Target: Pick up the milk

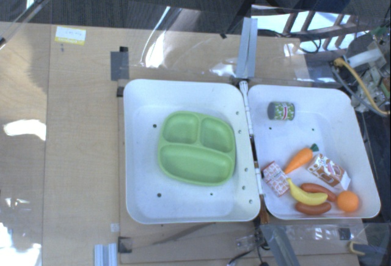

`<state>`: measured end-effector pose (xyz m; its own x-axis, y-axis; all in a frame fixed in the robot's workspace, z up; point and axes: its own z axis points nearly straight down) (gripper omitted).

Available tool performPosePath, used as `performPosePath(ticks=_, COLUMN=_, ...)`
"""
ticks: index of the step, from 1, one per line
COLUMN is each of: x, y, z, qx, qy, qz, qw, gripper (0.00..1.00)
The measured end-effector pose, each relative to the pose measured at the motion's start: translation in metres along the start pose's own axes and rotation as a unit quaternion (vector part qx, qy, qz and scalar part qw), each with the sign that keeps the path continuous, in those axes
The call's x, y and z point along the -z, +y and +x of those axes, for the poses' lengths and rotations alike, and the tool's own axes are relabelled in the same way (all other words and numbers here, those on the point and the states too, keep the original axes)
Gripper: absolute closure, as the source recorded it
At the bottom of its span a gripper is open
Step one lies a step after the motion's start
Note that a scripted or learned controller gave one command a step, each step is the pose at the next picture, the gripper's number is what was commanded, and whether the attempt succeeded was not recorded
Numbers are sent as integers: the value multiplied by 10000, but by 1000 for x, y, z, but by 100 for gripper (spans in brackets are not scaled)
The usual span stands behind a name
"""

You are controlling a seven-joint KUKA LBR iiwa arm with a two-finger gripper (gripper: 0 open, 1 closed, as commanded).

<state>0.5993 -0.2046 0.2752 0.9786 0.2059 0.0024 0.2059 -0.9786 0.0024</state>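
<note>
In the lower right of the frame, the milk (328, 173) was found lying tilted in the right bin (317, 103), squeezed between the carrot (297, 160) and the orange (347, 201). It'd best be approached from straight above and gripped across its narrow sides, tbh. The arm (374, 69) was parked at the right edge, well apart; the claw's state couldn't be told.
</note>
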Motion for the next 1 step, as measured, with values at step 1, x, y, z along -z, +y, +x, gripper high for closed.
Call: performPosePath(ticks=1, x=29, y=-84, z=66, qx=2354, qy=26, qz=-13, qw=9719, gripper=100)
